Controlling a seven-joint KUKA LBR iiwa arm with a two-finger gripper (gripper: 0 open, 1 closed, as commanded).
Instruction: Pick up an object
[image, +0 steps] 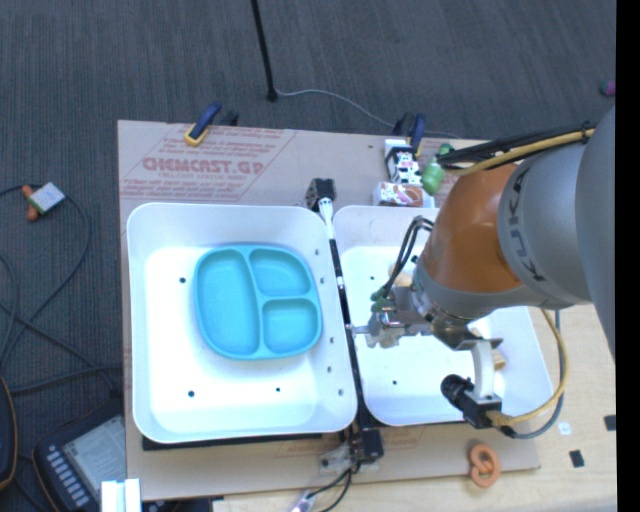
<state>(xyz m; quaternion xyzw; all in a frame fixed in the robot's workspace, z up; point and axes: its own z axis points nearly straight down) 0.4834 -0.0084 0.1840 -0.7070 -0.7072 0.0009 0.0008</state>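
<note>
The arm (520, 230) hangs over the right bin (520, 400), its bulk hiding much of that bin's floor. The gripper (385, 325) sits low near the bin's left wall, close to the divider where the two bins meet. Whether it is open or closed cannot be told from here, and nothing can be seen held in it.

The only clear candidate to pick up is the blue divided plate (258, 302), which lies flat in the left bin (160, 400), well apart from the gripper and across the divider from it. Nothing to pick up is visible on the bare floor just below and beside the gripper; anything under the arm is hidden.

The main risk, as I judge it, is a grasp on nothing: if the gripper comes down where it is, it may meet only the bin floor. So near the wall, it could also strike the rim or the divider and shove the bin. If it goes for the plate instead, the plate is wide, flat and smooth, so it may slip or tip.
</note>
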